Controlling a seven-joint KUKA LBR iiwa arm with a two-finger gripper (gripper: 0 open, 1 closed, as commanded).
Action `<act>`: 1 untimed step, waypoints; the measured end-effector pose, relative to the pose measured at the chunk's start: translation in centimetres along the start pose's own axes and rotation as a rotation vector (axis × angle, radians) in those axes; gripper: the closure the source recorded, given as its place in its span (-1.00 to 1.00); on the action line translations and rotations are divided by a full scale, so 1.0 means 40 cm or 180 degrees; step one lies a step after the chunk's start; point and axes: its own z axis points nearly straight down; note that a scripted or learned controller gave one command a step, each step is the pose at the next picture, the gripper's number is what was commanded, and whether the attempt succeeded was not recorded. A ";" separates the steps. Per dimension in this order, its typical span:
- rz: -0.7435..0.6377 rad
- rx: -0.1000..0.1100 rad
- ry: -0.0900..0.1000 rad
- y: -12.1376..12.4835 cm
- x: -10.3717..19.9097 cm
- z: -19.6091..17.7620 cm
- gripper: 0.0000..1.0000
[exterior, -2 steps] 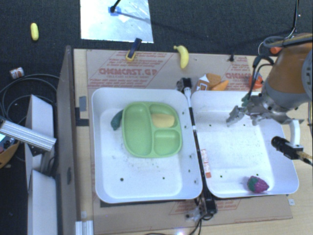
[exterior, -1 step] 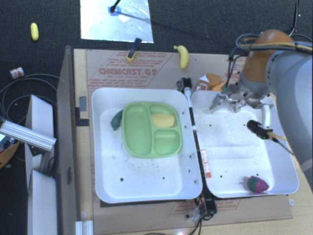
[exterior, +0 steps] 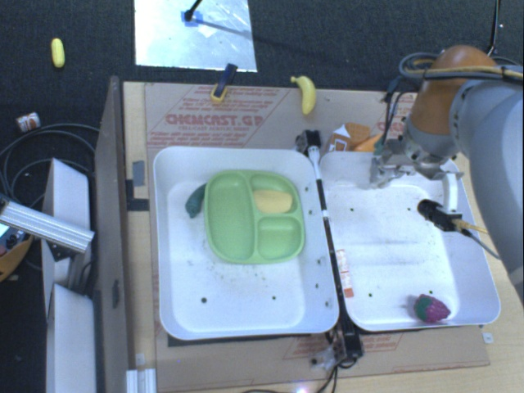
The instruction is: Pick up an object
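Observation:
My gripper (exterior: pixel 388 173) hangs over the far edge of the right bin (exterior: pixel 385 244), under the grey arm with its orange band. Nothing shows in its grasp. A pink and red strawberry-like toy with a green top (exterior: pixel 431 308) lies in the near right corner of that bin, well away from the gripper. In the left bin (exterior: pixel 237 301) sits a green divided plate (exterior: pixel 237 219) with a yellow piece (exterior: pixel 273 201) in its upper right compartment. A dark teal object (exterior: pixel 195 201) lies against the plate's left side.
Behind the bins, a yellow banana (exterior: pixel 307 93), an orange and white scrap (exterior: pixel 354 136) and a blue and yellow clip (exterior: pixel 222 83) lie on the cardboard. A shiny sheet (exterior: pixel 193 21) and a small yellow item (exterior: pixel 57 52) are on the dark floor. Cables and boxes stand at the left.

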 end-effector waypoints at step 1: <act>-0.0006 0.0002 0.0000 0.000 0.001 0.001 -1.00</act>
